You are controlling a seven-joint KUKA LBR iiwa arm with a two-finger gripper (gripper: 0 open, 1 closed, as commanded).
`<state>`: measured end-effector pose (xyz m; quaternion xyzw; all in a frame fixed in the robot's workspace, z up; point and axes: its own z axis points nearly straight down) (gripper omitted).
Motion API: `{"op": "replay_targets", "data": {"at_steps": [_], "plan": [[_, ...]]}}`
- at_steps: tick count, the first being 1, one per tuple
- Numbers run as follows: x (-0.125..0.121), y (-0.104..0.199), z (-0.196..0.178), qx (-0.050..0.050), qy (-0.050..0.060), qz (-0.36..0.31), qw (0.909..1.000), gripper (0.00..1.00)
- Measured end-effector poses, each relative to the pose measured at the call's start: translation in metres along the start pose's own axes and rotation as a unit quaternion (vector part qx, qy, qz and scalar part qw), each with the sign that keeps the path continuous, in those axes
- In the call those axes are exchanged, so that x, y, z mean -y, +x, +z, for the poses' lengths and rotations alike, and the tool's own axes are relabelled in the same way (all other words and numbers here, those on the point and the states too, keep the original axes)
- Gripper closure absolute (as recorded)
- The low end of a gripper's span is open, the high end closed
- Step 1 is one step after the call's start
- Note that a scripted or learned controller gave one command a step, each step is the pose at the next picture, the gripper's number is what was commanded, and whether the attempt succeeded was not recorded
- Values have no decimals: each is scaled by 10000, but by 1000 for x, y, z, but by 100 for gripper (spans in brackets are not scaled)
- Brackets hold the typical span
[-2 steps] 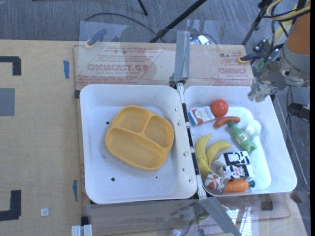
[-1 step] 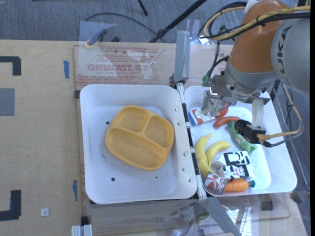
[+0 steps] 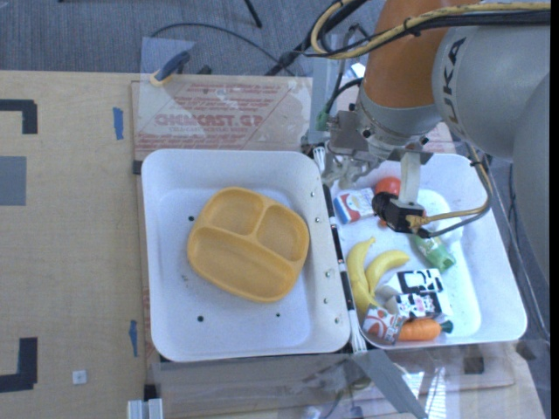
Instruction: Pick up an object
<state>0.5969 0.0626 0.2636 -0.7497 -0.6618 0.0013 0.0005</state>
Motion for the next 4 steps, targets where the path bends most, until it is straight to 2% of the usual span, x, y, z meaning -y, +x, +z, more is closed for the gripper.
{"op": "replay_targets", "data": {"at_steps": [1, 2, 3, 4], "plan": [[0, 1, -8, 8, 8, -11, 10000, 100], [-28, 78, -23, 0, -14, -1673, 9859, 100], [12, 56, 154, -4, -6, -2067, 9784, 100], [10, 53, 153, 14, -16, -2055, 9787, 0]]}}
